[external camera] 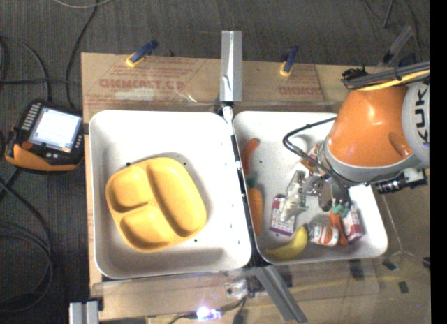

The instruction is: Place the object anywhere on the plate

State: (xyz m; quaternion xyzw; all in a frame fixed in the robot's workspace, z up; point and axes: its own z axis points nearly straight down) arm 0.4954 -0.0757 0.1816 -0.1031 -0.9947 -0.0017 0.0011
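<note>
Claw (pixel 302 193) hangs low in the right bin (pixel 377 246) beside a small carton (pixel 282 218); its grip seems unreadable. Yellow plate (pixel 156 202) sits left.

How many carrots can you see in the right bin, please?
2: one carrot lies near the bin's upper left wall, another carrot just below it by the divider. More may hide under the arm.

bench: brown cardboard-topped bench (pixel 174 82) | on it: two shallow white plastic bins, left (pixel 98 176), right (pixel 374 235), touching side by side
</note>
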